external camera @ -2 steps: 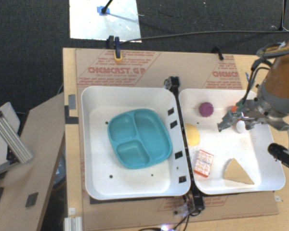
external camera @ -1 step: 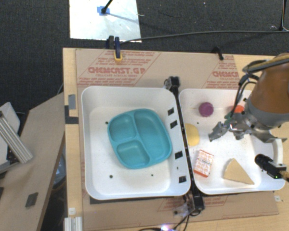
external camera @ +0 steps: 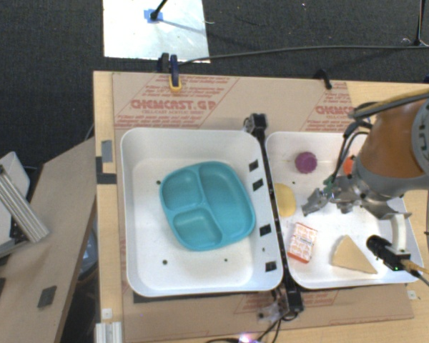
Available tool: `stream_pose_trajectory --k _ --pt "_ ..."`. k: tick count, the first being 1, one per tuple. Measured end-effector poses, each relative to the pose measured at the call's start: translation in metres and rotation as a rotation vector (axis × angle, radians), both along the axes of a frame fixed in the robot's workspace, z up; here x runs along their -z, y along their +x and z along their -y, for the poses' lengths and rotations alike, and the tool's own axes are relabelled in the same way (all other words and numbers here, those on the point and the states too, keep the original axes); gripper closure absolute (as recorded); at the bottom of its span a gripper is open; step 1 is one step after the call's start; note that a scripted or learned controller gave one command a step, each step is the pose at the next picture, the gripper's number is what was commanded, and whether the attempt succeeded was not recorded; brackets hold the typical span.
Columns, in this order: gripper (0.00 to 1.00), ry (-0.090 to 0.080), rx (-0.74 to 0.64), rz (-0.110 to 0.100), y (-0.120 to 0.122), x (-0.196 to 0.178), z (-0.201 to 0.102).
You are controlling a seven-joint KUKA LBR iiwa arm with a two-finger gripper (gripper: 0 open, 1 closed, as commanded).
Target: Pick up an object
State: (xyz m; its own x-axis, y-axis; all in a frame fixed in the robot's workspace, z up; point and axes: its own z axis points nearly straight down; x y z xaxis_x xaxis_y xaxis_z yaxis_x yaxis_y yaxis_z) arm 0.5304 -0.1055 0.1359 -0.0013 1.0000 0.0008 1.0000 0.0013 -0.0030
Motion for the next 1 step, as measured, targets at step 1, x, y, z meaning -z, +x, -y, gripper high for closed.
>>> stream_pose_trajectory --k 1 --pt "0.0 0.0 0.0 0.001 -0.0001 0.0518 -0.0005"
